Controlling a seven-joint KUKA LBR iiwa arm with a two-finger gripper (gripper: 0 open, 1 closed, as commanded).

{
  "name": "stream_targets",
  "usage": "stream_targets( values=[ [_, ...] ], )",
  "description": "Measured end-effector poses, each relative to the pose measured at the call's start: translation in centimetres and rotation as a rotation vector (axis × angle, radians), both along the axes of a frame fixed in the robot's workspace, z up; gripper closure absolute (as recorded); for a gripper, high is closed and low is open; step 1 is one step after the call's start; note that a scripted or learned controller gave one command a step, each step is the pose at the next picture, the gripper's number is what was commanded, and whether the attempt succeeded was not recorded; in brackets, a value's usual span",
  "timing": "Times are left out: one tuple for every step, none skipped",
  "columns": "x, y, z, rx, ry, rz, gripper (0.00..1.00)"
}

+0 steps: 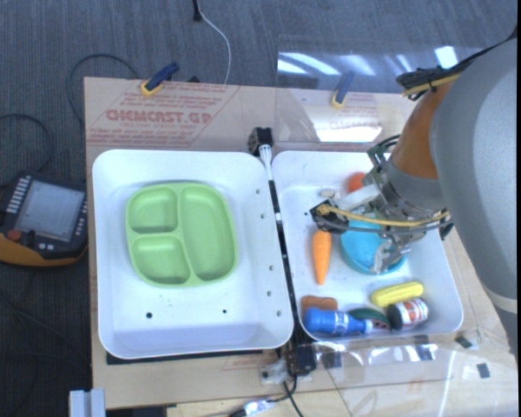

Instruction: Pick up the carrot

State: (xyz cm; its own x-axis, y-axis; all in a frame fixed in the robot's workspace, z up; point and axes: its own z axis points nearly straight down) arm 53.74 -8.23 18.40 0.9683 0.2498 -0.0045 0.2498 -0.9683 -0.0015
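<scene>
The carrot [320, 255] lies in the right bin [288, 233], close to its left wall, with its tip pointing toward the front edge. My gripper [388, 255] hangs to the right of the carrot, over a round blue object [361, 250], and is apart from the carrot. The grey arm with its orange band [414, 146] covers the bin's back right part.
Along the right bin's front lie a brown piece [319, 303], a blue bottle [334, 322], a yellow item [397, 293] and a can [409, 313]. A red-orange thing [356, 181] shows behind the wrist. The left bin [113, 302] holds a green divided plate [181, 233].
</scene>
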Motion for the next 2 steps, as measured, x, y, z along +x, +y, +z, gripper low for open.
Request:
stream_targets(
  values=[
    [-1.9, -2.5, -9.2, 0.002, -0.009, -0.037, 0.0],
    [3.9, 12.5, -1.5, 0.016, -0.008, 0.043, 0.0]
  ],
)
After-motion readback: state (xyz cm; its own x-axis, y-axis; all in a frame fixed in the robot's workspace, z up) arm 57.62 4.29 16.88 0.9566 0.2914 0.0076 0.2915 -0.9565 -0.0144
